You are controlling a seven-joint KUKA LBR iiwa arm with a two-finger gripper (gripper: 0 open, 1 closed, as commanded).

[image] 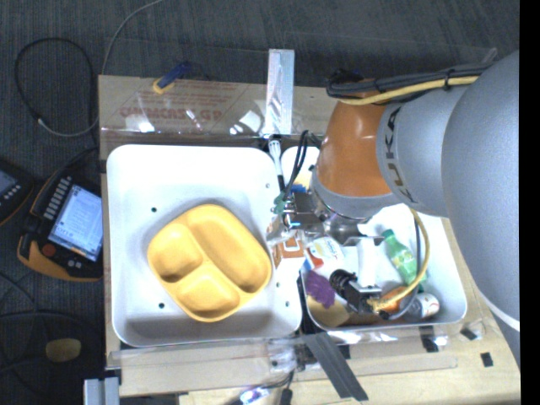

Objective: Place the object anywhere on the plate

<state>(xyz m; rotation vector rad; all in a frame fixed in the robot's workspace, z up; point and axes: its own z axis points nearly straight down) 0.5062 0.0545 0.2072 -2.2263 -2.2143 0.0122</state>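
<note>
The grey arm (472, 142) enters from 3 o'clock and covers most of the right side. Its orange band (359, 150) hangs over the 12 o'clock end of the right bin (451, 298). The left bin (135, 184) sits at 9 o'clock from that bin, and the two touch along a shared edge.

The yellow plate (211, 260) lies flat in the left bin, toward the bin's 4 o'clock corner and close to the shared edge. Its outline is a rounded square turned at a slant, so it has no clear long axis. It has three compartments. The largest runs along its 1 o'clock side, with its length going from 10 o'clock to 4 o'clock. The two smaller ones sit at its 9 o'clock and 6 o'clock sides.

The gripper (295, 213) is below the band at the band's 7 o'clock, over the shared edge and just off the plate's 2 o'clock rim. The wrist hides it from above, so I cannot tell whether it is open or closed, or whether it holds anything.

The loose things lie in the right bin, and I cannot tell which one is meant for the plate. A green bottle (402, 258) lies at 3 o'clock in the bin, its length running from 11 o'clock to 5 o'clock. A purple thing (318, 287) lies at 7 o'clock near the shared edge. A silver can (426, 305) lies at 5 o'clock. A small orange-and-white pack (291, 247) lies on the shared edge, between the gripper and the purple thing.
</note>
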